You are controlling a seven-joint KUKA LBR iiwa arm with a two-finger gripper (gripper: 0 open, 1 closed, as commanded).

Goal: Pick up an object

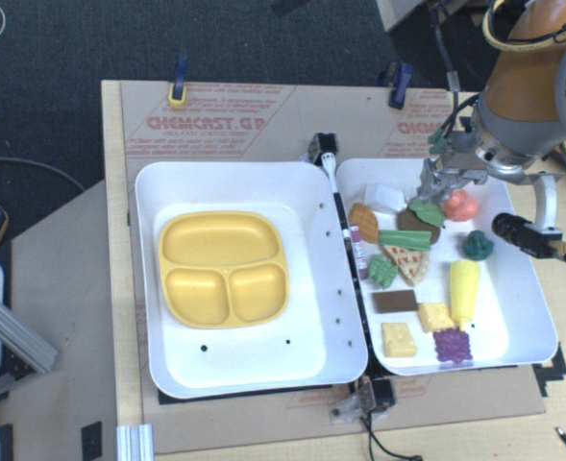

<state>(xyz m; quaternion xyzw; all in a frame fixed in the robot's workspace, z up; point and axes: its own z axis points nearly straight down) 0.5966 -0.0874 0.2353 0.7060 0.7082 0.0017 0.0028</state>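
Your claw (434, 196) hangs low over the right bin (523, 327), its tips blurring into a green leaf-shaped toy (426, 211) beside a pink piece (460, 206); you cannot tell whether it is clenched or released, or holding anything.

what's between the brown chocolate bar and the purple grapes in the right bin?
In the camera view, a small yellow cheese cube lies between the chocolate bar and the purple grapes. A second, paler yellow block sits below the chocolate bar, off that line.

A robotics lab: clamped bench (263, 113), twin white bins (254, 373), loose cables (388, 445).
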